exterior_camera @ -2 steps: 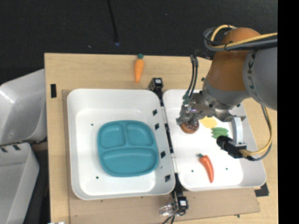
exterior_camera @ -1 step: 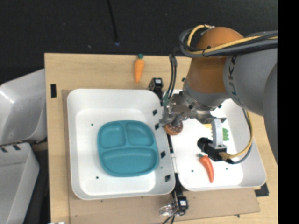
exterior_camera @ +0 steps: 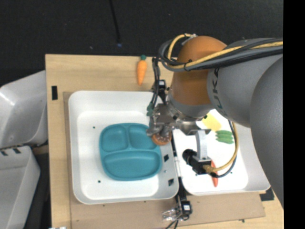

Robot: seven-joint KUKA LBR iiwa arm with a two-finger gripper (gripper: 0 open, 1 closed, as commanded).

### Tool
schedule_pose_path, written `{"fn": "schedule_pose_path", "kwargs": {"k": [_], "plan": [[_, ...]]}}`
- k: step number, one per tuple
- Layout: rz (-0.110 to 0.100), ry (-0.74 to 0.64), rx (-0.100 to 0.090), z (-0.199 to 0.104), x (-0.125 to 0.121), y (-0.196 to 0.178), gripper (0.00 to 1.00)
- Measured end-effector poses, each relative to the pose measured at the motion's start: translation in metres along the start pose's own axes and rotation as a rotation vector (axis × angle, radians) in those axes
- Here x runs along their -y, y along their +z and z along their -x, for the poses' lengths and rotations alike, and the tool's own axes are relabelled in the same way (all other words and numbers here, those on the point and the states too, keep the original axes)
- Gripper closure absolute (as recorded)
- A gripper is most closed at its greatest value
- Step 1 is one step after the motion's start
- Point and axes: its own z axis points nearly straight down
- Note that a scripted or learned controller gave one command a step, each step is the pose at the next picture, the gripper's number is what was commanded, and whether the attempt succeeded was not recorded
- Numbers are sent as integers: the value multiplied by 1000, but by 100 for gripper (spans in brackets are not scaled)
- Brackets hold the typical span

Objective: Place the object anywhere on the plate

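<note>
The gripper (exterior_camera: 159, 130) hangs over the 3 o'clock edge of the teal plate (exterior_camera: 128, 151), which lies in the left bin (exterior_camera: 86, 185), and a small brown object (exterior_camera: 160, 138) shows right at its tip, over the plate's rim. Whether the jaws are open, closed or pinching that object I cannot tell; the wrist hides them. The likely trouble is placement: the object sits so near the rim that a release here could let it roll off at 3 o'clock into the bin, or catch on the lip. A loose pinch could also drop it early. In the right bin (exterior_camera: 238, 180) lie a yellow piece (exterior_camera: 211, 123), a green piece (exterior_camera: 224, 136) and a red piece (exterior_camera: 214, 179). A carrot (exterior_camera: 141, 69) rests on the bench (exterior_camera: 57, 70) at 12 o'clock from the plate.
</note>
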Motion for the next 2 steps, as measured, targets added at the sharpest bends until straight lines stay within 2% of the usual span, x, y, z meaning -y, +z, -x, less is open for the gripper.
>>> {"fn": "schedule_pose_path", "kwargs": {"k": [2], "plan": [[0, 0, 0, -102, 10, 16, 100]]}}
